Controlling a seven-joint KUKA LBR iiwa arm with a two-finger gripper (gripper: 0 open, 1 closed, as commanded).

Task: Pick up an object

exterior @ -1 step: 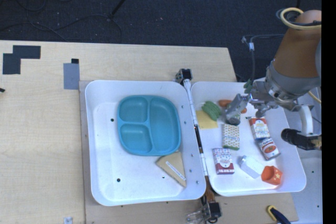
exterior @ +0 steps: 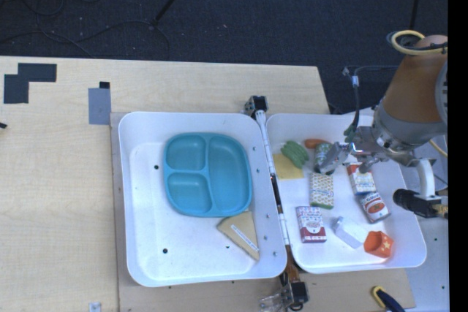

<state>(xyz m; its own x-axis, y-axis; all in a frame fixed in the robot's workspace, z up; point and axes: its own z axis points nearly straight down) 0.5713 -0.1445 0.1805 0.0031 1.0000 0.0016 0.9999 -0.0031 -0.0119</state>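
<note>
Nearest the camera, an orange packet point(exterior: 378, 244) lies by the right bin's point(exterior: 409, 259) front rim, among crowded objects. Whether the jaws point(exterior: 330, 157) are wide or narrow cannot be told; they should descend squarely over one isolated item.

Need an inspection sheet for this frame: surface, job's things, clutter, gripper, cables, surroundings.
Surface: light wooden bench bearing two shallow white bins, left bin, right bin.
Job's things: in right bin, green leafy item, patterned packet, red-and-white carton, red-labelled can, orange piece.
Clutter: teal divided plastic tray and tan wedge in left bin.
Gripper: gripper low over right bin, fingers unclear.
Cables: black cables on floor.
Surroundings: dark carpet.
</note>
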